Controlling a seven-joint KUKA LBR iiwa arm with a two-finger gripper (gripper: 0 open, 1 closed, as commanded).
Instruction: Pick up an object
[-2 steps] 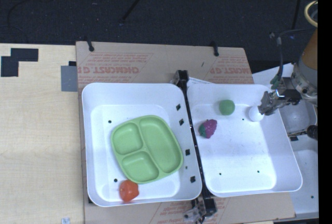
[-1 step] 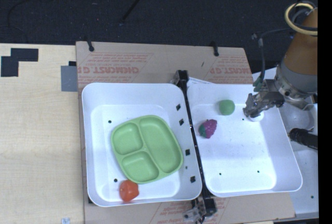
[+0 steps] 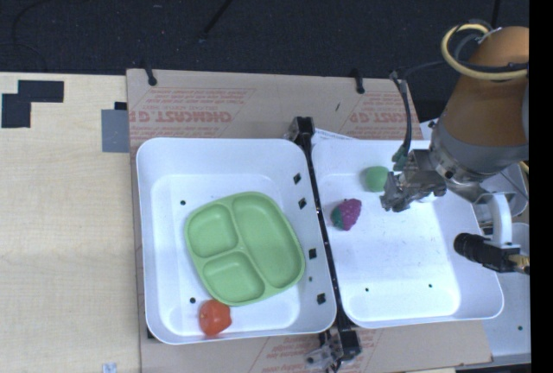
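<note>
The arm's jaws [image 3: 399,194] hang low in the right bin [image 3: 415,293], just beside a green ball [image 3: 374,178]. I cannot tell if they hold anything. A purple toy [image 3: 346,213] lies near them. In the left bin [image 3: 164,190] sit a green tray [image 3: 244,248] and a red toy [image 3: 214,317].

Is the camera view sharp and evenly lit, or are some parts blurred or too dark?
Camera view: bins brightly, evenly lit; the green plate and purple object fairly sharp, soft shadows; the gripper dark and slightly blurred; background above the bench nearly black.
</note>
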